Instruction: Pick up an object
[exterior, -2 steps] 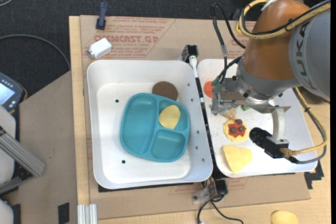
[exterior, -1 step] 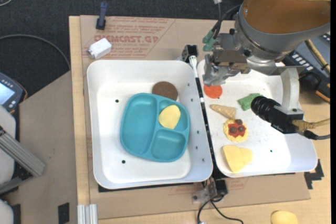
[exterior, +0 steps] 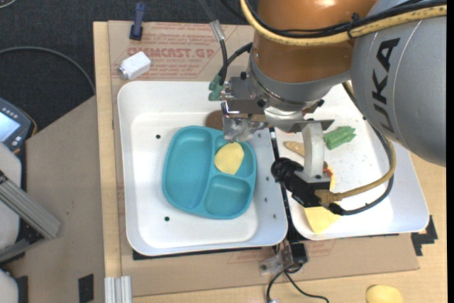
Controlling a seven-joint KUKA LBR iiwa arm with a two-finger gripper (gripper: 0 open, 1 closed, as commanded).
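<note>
1. My claw (exterior: 236, 130) hangs low over the left shallow white plastic bin (exterior: 142, 174), at the upper right part of the teal divided plastic tray (exterior: 195, 174) lying in it.
2. I cannot tell how my claw is set; the metal wrist block above hides its tips.
3. Just below my claw, a pale yellow rounded chip-like piece (exterior: 229, 159) lies in the tray's upper right compartment, close under or touching the claw's lower end; I cannot tell which.
4. A small brown object (exterior: 214, 118) peeks out just left of my claw, behind the tray's far rim.
5. To the right of my claw, in the right shallow white plastic bin (exterior: 404, 213), lie a green leafy toy piece (exterior: 340, 137), a tan stick-shaped piece (exterior: 293, 147) and, nearer the front, a yellow wedge-shaped piece (exterior: 320, 218).
6. Far to the upper left of my claw, on the brown cardboard sheet (exterior: 170, 46) covering the bench, sit a small white block (exterior: 135, 65) and a dark blue clip-like object (exterior: 137, 20).
</note>
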